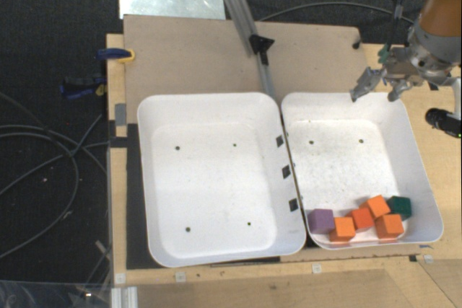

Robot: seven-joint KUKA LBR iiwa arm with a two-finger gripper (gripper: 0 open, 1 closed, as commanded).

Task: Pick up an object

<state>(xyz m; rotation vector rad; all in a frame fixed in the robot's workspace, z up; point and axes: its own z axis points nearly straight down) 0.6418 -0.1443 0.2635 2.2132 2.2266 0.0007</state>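
Crowded against the near wall of the right bin [415, 155] sit the blocks: a purple cube [321, 220], four orange cubes [344, 228] [362, 218] [378, 206] [390, 226] and a dark green block [401, 207], most of them touching. Well apart from them, the gripper [379, 84] hangs over that bin's far rim, its two fingers spread with nothing between them. Beside it lies the left bin [148, 155].

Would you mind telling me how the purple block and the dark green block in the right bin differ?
The purple block sits at the left end of the cluster, while the dark green block sits at the right end. The purple block touches one orange block; the dark green block is wedged against two others and partly hidden by them. Both rest along the right bin's near edge, far from the gripper.
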